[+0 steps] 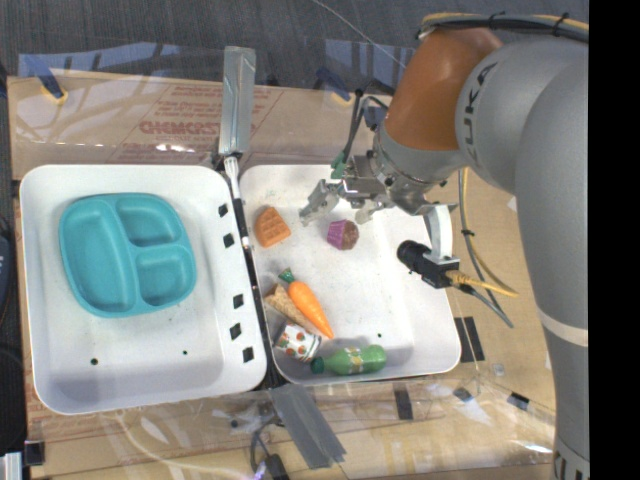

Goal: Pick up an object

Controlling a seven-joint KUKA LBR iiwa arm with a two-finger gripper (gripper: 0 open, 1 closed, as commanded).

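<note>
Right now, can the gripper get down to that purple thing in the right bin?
Probably yes. The gripper hangs just above and left of the purple object, which lies apart from the orange block and the carrot on bare bin floor, with nothing over it.

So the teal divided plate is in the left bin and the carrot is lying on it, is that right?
Not quite. The teal divided plate is in the left bin, but the carrot isn't on it. The camera view shows the carrot lying on the floor of the right bin, next to the small patterned cup and the green bottle.
</note>
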